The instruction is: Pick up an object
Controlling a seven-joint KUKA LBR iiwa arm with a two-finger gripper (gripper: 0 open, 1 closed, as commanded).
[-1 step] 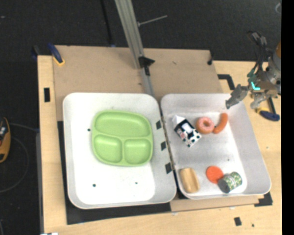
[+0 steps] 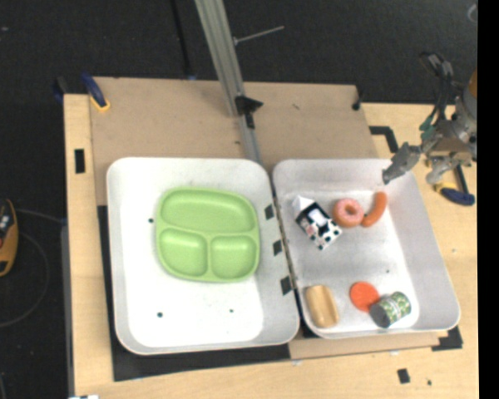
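Bins sit side by side on the bench (image 2: 175,115), two shallow white ones. The left bin (image 2: 133,306) carries a green three-compartment plate (image 2: 208,233) roughly at its middle, leaning toward the bin's far half. The right bin (image 2: 428,260) holds the loose objects. Near its far edge, a pink doughnut (image 2: 348,212) lies touching, or just beside, an orange sausage-shaped piece (image 2: 377,209) on its right. Just left of the doughnut, toward the bin's left wall, lies a black-and-white cow-patterned carton (image 2: 316,222), tilted. Along the near edge, a tan bread roll (image 2: 321,305) rests in the near-left corner area, and further right an orange-red round piece (image 2: 363,294) lies against a green can (image 2: 391,308) tipped on its side.

The gripper (image 2: 432,160) hangs at the far-right corner of the right bin, over its rim and the bench beyond, apart from all the objects. One dark finger (image 2: 397,168) points down toward the bin's far-right corner, close to the orange sausage but not touching it. Nothing shows between the fingers. Whether they are spread or closed cannot be told from this angle.
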